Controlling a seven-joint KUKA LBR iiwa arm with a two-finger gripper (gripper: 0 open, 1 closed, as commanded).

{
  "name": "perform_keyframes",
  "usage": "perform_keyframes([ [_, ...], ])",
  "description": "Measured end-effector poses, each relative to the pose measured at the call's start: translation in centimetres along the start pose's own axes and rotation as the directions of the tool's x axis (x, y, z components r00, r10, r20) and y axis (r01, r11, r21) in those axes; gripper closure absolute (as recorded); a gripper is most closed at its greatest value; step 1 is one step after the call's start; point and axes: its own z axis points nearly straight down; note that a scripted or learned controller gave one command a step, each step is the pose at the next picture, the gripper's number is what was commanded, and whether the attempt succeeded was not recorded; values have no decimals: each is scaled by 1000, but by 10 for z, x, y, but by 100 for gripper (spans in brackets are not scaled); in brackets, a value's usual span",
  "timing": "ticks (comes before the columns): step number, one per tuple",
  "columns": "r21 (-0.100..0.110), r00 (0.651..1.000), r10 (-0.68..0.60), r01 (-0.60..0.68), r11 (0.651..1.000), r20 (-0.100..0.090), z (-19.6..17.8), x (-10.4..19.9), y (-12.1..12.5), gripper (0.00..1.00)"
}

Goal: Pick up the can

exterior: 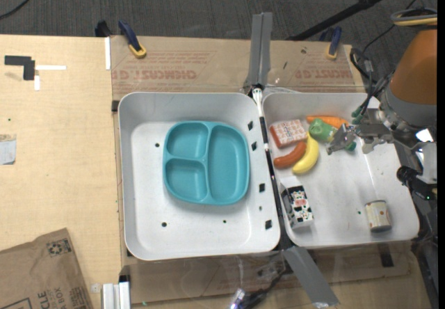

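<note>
The can (pixel 377 216) is small and pale with a dark band, and it lies on its side near the front right corner of the right bin (pixel 341 193). My gripper (pixel 341 139) hangs over the back of that bin, just right of a green toy (pixel 320 131) and well behind and left of the can. It is apart from the can, with bare bin floor between them.
Toy food crowds the right bin's back left: a red-and-white box (pixel 288 132), a carrot (pixel 325 120), a banana (pixel 308 156) and a sausage (pixel 287 156). A cow-patterned carton (pixel 297 206) lies at the front left. The left bin (pixel 139 182) holds a teal divided plate (pixel 207 162).
</note>
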Motion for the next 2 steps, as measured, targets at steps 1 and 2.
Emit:
perform_keyframes([
  [1, -2, 980, -199, 199, 980, 0, -1, -45, -77, 0],
  [2, 1, 996, -89, 89, 996, -4, 92, -79, -77, 0],
])
